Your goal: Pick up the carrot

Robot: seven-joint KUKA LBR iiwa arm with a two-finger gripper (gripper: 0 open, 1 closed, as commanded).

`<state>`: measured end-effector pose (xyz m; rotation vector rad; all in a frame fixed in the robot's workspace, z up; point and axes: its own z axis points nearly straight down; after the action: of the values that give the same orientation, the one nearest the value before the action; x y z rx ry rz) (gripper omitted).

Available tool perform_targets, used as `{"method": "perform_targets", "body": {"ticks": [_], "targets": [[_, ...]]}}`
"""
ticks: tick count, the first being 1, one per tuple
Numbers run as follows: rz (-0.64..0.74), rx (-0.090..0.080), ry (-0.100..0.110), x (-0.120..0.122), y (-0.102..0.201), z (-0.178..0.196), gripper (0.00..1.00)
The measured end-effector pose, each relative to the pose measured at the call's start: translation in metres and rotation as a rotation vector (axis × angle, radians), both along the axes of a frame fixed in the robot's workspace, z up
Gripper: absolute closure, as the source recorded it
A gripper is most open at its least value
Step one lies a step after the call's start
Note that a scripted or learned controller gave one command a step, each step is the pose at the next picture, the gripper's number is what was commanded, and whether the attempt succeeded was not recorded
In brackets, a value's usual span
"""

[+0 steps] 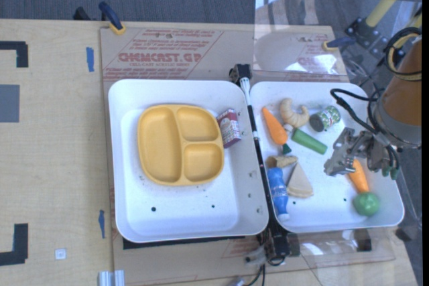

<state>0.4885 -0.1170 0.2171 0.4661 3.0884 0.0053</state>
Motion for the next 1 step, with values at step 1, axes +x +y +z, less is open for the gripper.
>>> {"method": "perform_targets", "body": {"ticks": [1], "targets": [[-0.008,-0.001,0.013,-0.0038,-0.0039,-0.0055,0.00]]}}
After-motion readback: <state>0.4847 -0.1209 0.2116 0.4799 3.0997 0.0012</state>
